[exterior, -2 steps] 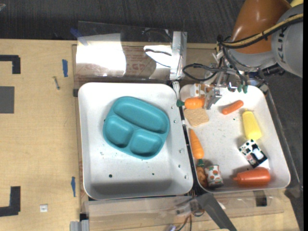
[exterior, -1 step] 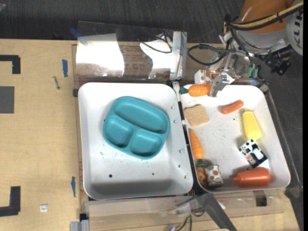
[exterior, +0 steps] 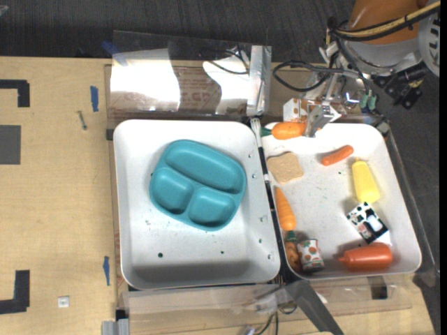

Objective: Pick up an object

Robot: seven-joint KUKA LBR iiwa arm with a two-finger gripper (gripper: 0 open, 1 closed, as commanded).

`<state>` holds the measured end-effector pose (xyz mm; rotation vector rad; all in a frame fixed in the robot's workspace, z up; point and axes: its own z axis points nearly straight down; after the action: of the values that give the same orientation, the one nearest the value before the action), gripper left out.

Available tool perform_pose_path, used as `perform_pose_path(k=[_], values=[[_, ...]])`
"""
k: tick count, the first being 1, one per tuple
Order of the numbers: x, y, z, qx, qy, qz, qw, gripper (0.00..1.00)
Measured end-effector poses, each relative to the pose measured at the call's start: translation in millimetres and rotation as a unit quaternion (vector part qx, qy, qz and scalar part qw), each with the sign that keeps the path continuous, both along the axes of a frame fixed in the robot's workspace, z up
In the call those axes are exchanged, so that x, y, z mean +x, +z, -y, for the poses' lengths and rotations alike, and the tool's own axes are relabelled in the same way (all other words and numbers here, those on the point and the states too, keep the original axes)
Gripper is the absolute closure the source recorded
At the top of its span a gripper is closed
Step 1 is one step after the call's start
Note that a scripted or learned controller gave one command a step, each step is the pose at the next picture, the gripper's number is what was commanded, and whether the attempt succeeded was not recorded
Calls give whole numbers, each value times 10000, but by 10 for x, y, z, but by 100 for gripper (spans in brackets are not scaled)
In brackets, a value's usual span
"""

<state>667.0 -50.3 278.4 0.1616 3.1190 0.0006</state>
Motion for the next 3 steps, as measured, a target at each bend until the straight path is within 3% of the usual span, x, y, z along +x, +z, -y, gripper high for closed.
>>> perform_pose_path(k=[1, 2, 3], values=[[-444, -87, -186, 11, -410, -77, 9991, 100], [-133, -212, 197, -5, 298, -47, 9995, 100], [-64, 82, -67, 12, -500, -38, 9987, 100]])
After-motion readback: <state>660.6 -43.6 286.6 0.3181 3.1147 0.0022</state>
